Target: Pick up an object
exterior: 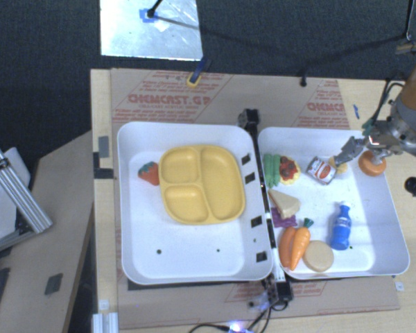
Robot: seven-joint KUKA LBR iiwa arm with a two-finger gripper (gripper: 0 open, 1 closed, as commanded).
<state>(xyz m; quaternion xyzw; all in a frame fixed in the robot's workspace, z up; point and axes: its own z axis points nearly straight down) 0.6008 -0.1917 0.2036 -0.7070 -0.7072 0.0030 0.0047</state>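
My gripper [346,154] hangs over the back right part of the right bin [381,214], just right of a small red and white packet [322,170]. The view does not show anything in its grasp. Several toys lie in that bin: green beans [271,168], a red and yellow piece [288,170], a sandwich wedge [284,202], a carrot [295,245], a beige disc [318,257] and a blue bottle [341,226]. An orange round object [371,164] sits at the bin's right rim, below the wrist.
The left bin [135,248] holds a yellow divided plate [200,184] and a small red toy [149,173] at its left. A black divider [262,200] separates the two bins. A shiny sheet [151,19] lies beyond the bench.
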